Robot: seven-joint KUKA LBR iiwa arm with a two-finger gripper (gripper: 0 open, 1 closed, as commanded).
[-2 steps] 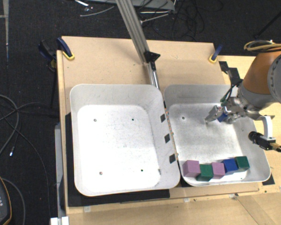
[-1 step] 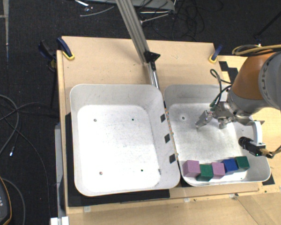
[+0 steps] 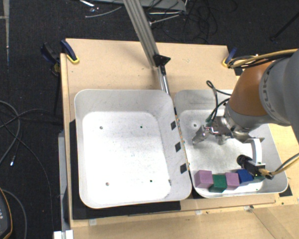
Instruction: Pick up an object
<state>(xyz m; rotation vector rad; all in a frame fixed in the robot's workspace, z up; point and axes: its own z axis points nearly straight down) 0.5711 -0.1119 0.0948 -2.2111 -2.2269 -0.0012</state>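
Along the near edge of the right bin (image 3: 195, 99) several small blocks sit in a row: a purple block (image 3: 204, 179), a green block (image 3: 219, 183), a second purple block (image 3: 232, 179) and a blue block (image 3: 245, 176). My gripper (image 3: 203, 134) hangs over the middle of the right bin, above and to the left of the blocks, well apart from them. Nothing shows between its fingers.
The left bin (image 3: 122, 146) lies beside the right one, with a shared rim between them. A metal pole (image 3: 142, 26) slants down from the top to the bins' far junction. Clamps grip the bench's far corners.
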